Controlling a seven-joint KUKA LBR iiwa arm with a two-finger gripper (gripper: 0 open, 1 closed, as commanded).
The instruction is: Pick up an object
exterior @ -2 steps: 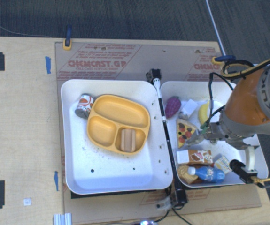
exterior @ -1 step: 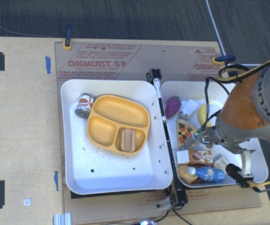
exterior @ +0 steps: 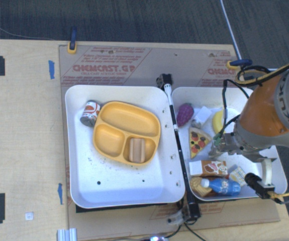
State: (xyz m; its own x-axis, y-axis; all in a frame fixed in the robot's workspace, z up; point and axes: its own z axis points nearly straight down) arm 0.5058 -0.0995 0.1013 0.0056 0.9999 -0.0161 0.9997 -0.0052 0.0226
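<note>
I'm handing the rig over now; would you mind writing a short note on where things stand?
Claw: low in the right bin, above the pizza slice toy; nothing visibly between its fingers, and whether it is open or shut cannot be told.
Right bin: purple grapes, yellow fruit, snack box, blue bottle.
Left bin: yellow divided tray with a tan block in its lower right compartment; a can beside it.
Done: nothing lifted yet.
Left: grasp and lift one object.

The grey arm (exterior: 272, 112) reached in from the frame's right; its gripper (exterior: 219, 143) hung at centre right.
</note>
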